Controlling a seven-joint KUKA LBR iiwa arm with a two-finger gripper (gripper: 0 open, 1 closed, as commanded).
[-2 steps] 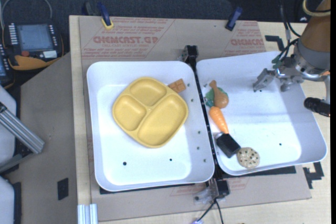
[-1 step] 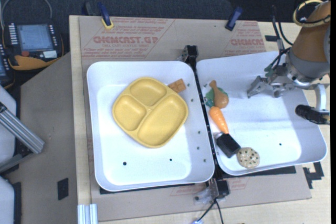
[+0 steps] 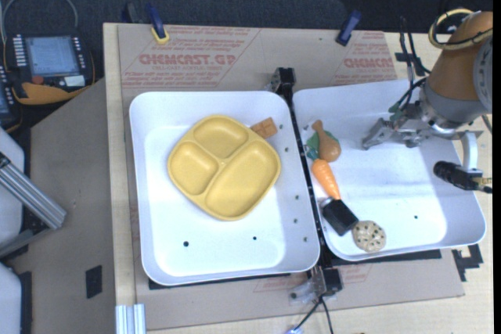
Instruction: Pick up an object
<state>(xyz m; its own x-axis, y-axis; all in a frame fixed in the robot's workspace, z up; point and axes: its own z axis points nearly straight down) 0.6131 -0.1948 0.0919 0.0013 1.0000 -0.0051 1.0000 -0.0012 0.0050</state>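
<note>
Carrot (image 3: 326, 178) lies along the right bin's (image 3: 438, 235) left wall, long axis running up-left to down-right, below the pear-like toy (image 3: 324, 143). The gripper (image 3: 374, 138) hangs to its upper right, fingers spread and holding nothing, pointing leftward toward it.

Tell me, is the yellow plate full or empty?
Empty. The yellow plate lies flat in the left bin, and all three of its sections show bare yellow, with nothing lying in them. A small brown block sits beside its rim.
</note>
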